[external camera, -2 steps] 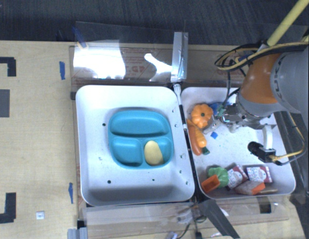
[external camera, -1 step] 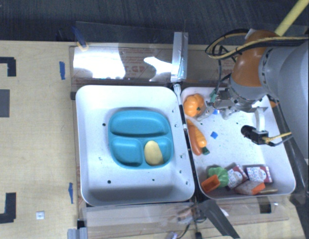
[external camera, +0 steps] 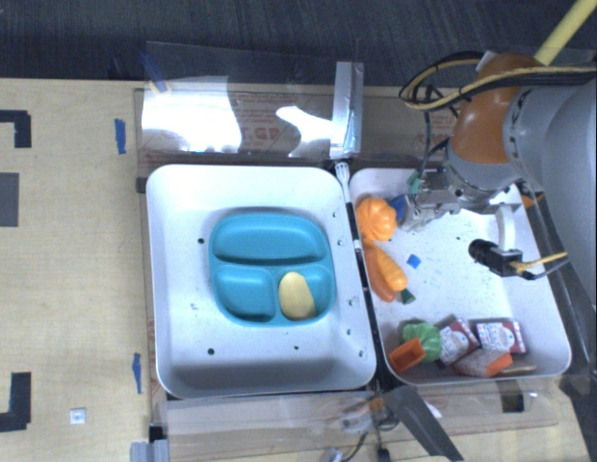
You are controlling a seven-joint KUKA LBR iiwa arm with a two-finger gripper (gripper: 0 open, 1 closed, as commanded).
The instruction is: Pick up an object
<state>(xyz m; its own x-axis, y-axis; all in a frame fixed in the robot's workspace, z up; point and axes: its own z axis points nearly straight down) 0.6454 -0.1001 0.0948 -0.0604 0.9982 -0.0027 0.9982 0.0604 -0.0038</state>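
Orange pumpkin (external camera: 376, 218) sits far left in right bin (external camera: 549, 325), gripper (external camera: 424, 200) just right of it. Looks plastic: light, stiff, slick, so pinch across ribs. Fingers open or shut? can't tell.

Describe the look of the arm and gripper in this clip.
The grey cylindrical arm carries a glossy orange band above the wrist. Black and yellow cables loop beside it. The small metallic grey gripper has dark fittings.
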